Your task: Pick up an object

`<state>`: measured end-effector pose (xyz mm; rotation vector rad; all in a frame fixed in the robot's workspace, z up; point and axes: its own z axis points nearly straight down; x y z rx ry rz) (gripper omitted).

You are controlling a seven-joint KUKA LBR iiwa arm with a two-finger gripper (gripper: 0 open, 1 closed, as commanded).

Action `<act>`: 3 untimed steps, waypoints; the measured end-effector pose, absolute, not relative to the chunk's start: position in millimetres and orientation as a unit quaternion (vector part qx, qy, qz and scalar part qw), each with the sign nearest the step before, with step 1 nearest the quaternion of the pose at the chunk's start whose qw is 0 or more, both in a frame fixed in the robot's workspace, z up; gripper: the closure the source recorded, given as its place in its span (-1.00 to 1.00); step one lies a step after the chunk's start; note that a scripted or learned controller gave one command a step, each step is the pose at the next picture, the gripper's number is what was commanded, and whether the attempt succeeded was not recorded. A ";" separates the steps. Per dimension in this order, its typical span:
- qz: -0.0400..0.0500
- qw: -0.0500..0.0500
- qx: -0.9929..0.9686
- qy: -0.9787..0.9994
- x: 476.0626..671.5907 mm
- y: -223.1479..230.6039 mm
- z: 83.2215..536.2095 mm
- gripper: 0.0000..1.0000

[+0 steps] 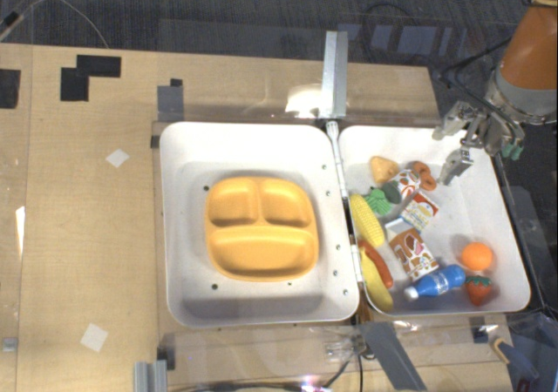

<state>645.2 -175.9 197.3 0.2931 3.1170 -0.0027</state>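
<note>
My gripper (452, 146) hangs over the back right part of the right bin (513, 233), below the arm's orange band (534, 55). Its two grey fingers (454, 166) stand apart, open, with nothing between them. Just left of the lower finger lie a brown pretzel (425, 175) and a small carton (404, 184). Further objects in this bin are a tan pastry (382, 167), a green toy (378, 201), a corn cob (367, 218), a banana (377, 281), a second carton (413, 251), a blue bottle (433, 284), an orange (476, 256) and a red fruit (480, 290).
The left bin (179, 207) holds a yellow compartment tray (260, 226). A metal post (335, 77) stands at the back between the bins. Bare white floor shows in the right bin near its right wall. Wooden bench lies to the left.
</note>
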 end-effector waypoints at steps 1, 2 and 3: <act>0.001 0.000 0.232 0.973 597.5 -90.2 136.6 -1.00; -0.002 0.009 0.306 0.952 633.3 -91.1 102.9 -1.00; 0.000 0.014 0.302 0.953 637.6 -88.7 114.8 1.00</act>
